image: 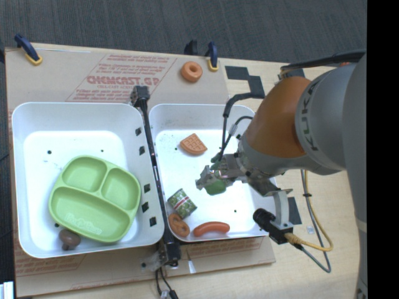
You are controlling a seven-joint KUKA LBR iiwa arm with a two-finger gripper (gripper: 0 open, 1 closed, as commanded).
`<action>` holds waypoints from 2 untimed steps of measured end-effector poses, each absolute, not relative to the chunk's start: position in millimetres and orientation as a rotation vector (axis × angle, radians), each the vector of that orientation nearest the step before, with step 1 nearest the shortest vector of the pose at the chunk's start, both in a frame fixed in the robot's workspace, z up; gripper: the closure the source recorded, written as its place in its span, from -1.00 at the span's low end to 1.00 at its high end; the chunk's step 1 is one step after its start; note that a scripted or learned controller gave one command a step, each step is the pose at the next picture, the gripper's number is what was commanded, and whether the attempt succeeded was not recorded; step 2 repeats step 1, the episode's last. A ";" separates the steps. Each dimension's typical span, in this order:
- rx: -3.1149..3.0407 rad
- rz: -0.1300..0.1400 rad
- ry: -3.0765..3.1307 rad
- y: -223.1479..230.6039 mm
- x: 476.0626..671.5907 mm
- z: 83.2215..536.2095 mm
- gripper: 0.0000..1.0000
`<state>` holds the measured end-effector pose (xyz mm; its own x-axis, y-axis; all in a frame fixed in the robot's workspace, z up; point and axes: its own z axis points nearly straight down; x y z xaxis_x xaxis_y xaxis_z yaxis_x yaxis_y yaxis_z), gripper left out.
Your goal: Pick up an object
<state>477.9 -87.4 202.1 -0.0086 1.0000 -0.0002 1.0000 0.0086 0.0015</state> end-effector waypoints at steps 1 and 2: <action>2.217 0.001 2.228 -71.9 518.3 214.2 1.00; 2.217 0.001 2.228 -71.9 518.3 214.2 1.00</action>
